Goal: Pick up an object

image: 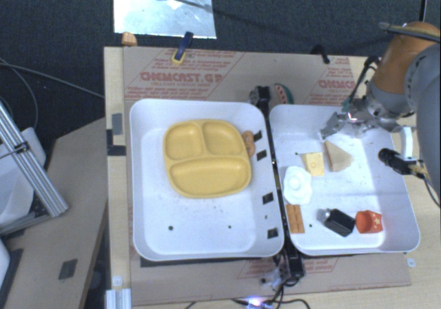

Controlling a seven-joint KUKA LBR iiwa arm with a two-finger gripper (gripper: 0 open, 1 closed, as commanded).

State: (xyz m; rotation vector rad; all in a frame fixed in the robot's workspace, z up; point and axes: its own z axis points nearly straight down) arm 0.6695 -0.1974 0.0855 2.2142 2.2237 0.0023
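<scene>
Landmark: I take the right bin as my reference; it is the shallow white one on the arm's side, touching the left bin along its inner wall
Arm: I see the grey arm with its orange band reaching over the right bin's far right corner
Gripper: my gripper sits low over the far part of the right bin; I cannot tell from this view how it is set, and I see nothing caught in it
Nearest object: the tan wedge, pale beige, triangular, pointed end toward the far wall of the right bin, lies just beside the gripper, on its near side
Yellow block: a small flat pale yellow block lies touching or almost touching the wedge, toward the right bin's inner wall
White piece: a rounded white lump lies near the inner wall, about midway down the right bin
Orange strip: a thin orange-brown strip lies along the inner wall, nearer the front
Black item: a dark oblong object lies tilted near the right bin's front wall
Red item: a small red-orange object sits just beside the black one, toward the outer wall
Other bin: a yellow divided plate lies in the left bin, well apart from the gripper
</scene>
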